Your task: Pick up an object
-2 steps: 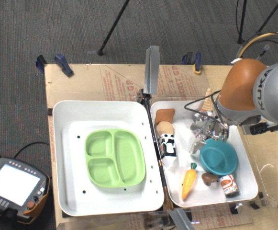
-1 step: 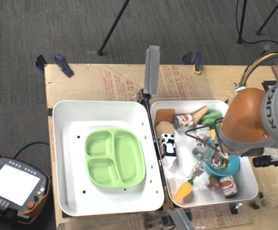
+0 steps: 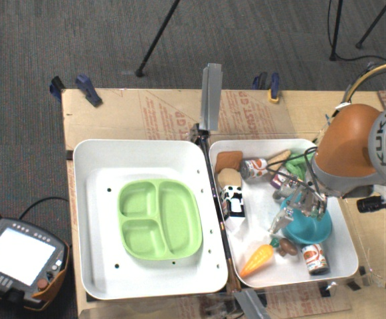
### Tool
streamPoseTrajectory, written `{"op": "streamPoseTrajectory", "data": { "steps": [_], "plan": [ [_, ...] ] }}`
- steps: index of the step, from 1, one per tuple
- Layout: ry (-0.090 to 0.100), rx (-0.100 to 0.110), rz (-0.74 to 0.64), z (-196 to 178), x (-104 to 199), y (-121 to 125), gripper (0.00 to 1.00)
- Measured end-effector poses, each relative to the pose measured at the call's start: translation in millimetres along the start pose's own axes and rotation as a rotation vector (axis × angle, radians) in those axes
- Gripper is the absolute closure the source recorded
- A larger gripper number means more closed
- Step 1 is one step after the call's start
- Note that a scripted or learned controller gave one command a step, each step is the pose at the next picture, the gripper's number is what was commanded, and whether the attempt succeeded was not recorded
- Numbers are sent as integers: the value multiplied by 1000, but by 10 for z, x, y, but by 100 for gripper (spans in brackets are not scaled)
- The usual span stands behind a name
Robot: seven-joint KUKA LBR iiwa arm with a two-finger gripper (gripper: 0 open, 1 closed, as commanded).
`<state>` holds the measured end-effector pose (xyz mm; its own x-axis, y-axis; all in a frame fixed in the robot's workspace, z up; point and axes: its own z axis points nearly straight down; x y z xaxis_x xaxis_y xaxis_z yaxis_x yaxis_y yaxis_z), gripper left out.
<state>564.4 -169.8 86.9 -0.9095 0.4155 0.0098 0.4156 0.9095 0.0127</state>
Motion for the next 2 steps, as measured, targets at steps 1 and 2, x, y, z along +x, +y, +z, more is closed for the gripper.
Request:
{"op": "streamPoseTrajectory", "data": {
  "steps": [1,2],
  "plan": [
    [-12,10,-15,-10,827,-271,0],
    [-9,10,-14,-2,254,-279,0]
  ]
}}
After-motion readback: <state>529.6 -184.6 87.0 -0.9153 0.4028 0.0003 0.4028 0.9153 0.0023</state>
